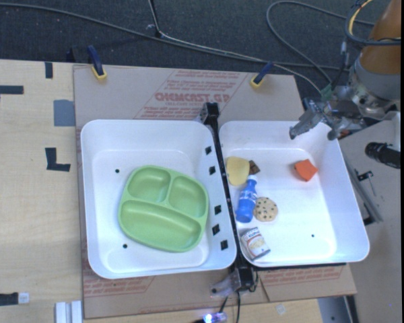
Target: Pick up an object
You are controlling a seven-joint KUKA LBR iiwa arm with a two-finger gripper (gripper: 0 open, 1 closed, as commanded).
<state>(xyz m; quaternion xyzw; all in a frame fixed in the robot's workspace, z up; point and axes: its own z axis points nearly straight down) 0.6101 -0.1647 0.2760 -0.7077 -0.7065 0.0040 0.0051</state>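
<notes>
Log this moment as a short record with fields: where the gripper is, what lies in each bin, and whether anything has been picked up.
gripper: above the far right rim of the right bin, nothing visible between its fingers
left bin: holds a green divided plate
right bin contents: orange block, blue bottle, cookie, yellow item, small can
nearest to gripper: orange block, apart from it
picked up: nothing yet, all items rest in the bins
</notes>
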